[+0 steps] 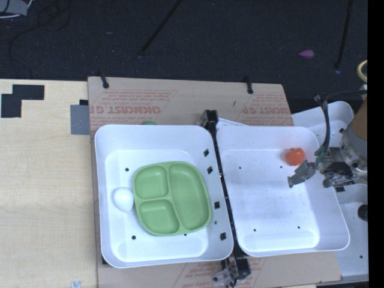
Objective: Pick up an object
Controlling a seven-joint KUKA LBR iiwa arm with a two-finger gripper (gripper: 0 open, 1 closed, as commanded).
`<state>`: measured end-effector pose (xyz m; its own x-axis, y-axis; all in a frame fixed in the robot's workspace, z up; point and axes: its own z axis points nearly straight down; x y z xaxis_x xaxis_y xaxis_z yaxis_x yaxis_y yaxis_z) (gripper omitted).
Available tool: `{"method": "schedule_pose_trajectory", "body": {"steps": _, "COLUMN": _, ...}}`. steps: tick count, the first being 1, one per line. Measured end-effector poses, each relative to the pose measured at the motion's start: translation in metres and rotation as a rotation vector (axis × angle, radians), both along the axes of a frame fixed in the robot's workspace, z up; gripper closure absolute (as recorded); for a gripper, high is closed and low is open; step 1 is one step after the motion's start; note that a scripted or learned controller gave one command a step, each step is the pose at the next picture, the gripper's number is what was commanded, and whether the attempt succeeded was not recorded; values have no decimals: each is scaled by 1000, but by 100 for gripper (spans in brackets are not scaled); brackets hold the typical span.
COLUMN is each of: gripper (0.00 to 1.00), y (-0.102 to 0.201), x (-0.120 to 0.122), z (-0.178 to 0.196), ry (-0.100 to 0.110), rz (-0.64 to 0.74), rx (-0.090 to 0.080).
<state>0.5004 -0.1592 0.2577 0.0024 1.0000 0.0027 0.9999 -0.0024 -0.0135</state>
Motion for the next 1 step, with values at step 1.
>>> {"method": "schedule_pose_trajectory", "body": {"steps": 1, "gripper": 0, "y": 0, "x": 2, "z": 6, "ry": -12, "rz": 2, "rx": -3}}
